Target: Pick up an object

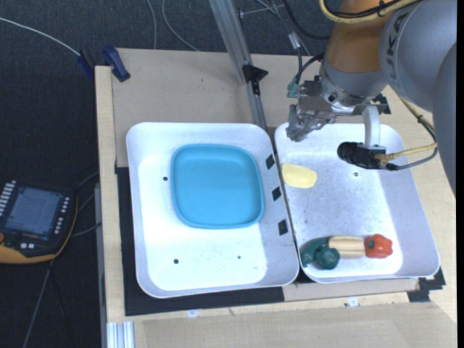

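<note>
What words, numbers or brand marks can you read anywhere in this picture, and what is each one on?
None can be read.
Grey arm casing: dark marks at its edge, cut off and too blurred to read.
Handheld control pendant with a screen, on the floor left of the bench: its display is too small to read.
Blue square plate, pale yellow piece and white bins: no lettering.

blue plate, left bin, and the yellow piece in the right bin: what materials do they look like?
Blue plate: likely molded plastic; uniform colour, soft satin sheen, rounded raised rim. Yellow piece: probably plastic or foam toy food; matte, pale, smooth rounded edges, too small to settle. Both bins look like thin glossy white plastic.
</note>
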